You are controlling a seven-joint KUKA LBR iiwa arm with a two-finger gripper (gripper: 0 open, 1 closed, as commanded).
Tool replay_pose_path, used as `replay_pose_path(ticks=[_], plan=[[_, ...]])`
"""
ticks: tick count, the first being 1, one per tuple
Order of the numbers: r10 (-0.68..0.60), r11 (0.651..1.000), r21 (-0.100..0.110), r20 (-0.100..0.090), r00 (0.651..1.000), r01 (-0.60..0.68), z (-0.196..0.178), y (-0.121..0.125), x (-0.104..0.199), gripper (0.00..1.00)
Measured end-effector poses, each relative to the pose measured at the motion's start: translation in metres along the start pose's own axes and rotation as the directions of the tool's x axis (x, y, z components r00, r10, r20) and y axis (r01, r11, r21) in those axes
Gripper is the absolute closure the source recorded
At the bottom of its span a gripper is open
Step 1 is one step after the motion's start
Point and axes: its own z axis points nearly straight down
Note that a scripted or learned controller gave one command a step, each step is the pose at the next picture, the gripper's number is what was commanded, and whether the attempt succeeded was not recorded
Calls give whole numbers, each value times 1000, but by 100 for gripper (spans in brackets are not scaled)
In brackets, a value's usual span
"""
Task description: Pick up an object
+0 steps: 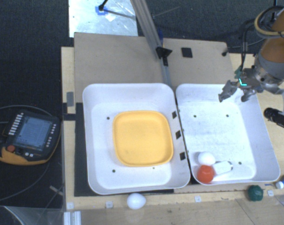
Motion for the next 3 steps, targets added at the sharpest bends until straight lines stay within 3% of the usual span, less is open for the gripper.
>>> replay_pose_path(ticks=[1, 3], plan=[[0, 1000, 0, 0, 1000, 0, 0, 0, 0, 0], [0, 1000, 3, -1, 1000, 0, 94, 2, 13, 0]])
